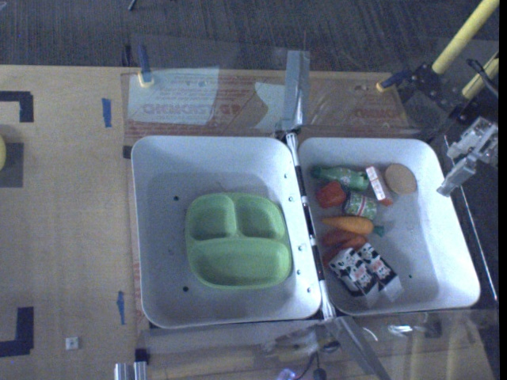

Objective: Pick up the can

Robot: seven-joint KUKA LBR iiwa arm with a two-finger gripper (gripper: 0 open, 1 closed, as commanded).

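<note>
- Nearest the camera, at the front of the right bin (455,287), lie two black-and-white cow-patterned cartons (362,269), side by side and tilted.
- Can (361,206): small, lying in the left-centre of the right bin; green label with red and white patches, pale top end. It sits between a red pepper-like item (331,194) to its left and an orange carrot (348,224) just below it, apparently touching the carrot.
- Behind the can: a green bottle (341,176) on its side, a red-and-white packet (375,184), and a round brown biscuit-like piece (401,178) near the bin's rear right corner.
- Gripper (464,161): outside the right bin, beside its rear right rim, well apart from the can. Resolution is poor here; whether the fingers stand apart or together cannot be told. Nothing is seen between them.
- Left bin (158,165): holds a green three-compartment tray (237,240), roughly centred.
- Surface: light wooden bench (63,212) with blue tape marks (106,112) and black corner marks (20,105); clear plastic sheeting (198,93) behind the bins.
- Room: dark carpet (317,14) beyond the bench; yellow bar (467,28) at upper right.
</note>
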